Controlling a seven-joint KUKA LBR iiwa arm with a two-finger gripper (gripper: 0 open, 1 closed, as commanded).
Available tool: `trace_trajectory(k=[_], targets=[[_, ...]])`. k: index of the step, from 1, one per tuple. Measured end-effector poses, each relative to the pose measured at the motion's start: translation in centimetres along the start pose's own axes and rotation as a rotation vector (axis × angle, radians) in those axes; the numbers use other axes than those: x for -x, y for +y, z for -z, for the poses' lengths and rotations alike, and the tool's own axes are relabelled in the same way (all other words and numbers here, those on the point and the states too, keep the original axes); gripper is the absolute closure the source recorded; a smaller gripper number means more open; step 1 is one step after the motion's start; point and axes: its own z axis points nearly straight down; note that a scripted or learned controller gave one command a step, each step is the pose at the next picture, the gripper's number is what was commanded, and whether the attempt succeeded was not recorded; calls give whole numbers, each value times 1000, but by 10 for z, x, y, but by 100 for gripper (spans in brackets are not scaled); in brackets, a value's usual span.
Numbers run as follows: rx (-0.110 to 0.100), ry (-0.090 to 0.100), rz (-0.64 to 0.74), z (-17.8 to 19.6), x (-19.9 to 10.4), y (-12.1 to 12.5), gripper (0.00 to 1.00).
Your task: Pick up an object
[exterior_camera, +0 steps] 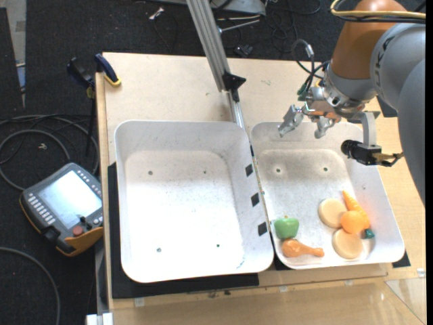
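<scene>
Toy drumstick (302, 250) is lying at 6 o'clock in right bin (298, 161); gripper (305, 123) is hovering at 12, spread open, holding nothing, needing to descend centred over one toy.

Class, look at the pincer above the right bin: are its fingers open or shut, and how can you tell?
Open. The pincer hangs over the far rim of the right bin with its two fingers spread apart and nothing between them.

One fixed camera above the bench (169, 87) looks slantwise down on both bins (135, 181).
</scene>
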Motion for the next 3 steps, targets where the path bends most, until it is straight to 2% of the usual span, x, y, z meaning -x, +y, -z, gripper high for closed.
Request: trace_trajectory(k=[1,2,3], targets=[[4,-1,1,3,0,1,0],[0,-1,-3,-58,6,4,0],[1,-1,-1,-103,6,3,0]])
